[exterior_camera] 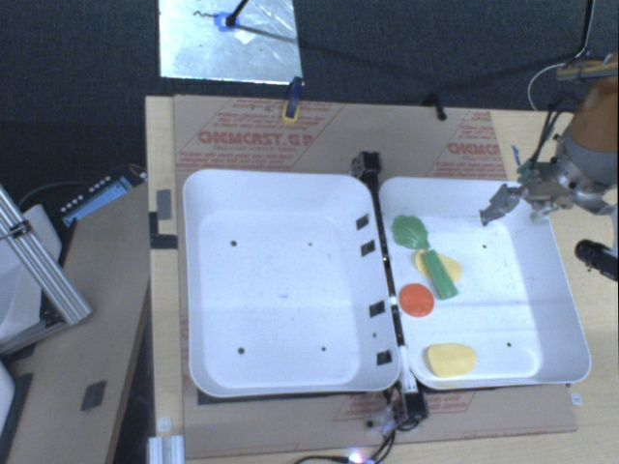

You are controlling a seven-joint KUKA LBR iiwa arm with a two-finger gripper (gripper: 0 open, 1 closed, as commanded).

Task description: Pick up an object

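The right white bin (556,288) holds several small items. A green leaf-shaped piece (409,229) lies near its upper left. Below it a green stick (442,276) rests across a pale yellow piece (451,268). An orange-red disc (417,300) sits just beside the bin's left wall, and a yellow lump (451,359) lies near the front edge. My gripper (497,208) hangs over the bin's upper right part, well to the right of the green leaf piece and apart from every item. Nothing is seen in its grasp.
The left white bin (280,288) lies beside the right one, with black clips (372,249) along the shared wall. A silver sheet (229,25) lies at the back, a yellow-blue clamp (291,104) on the cardboard, an aluminium rail (39,269) at far left.
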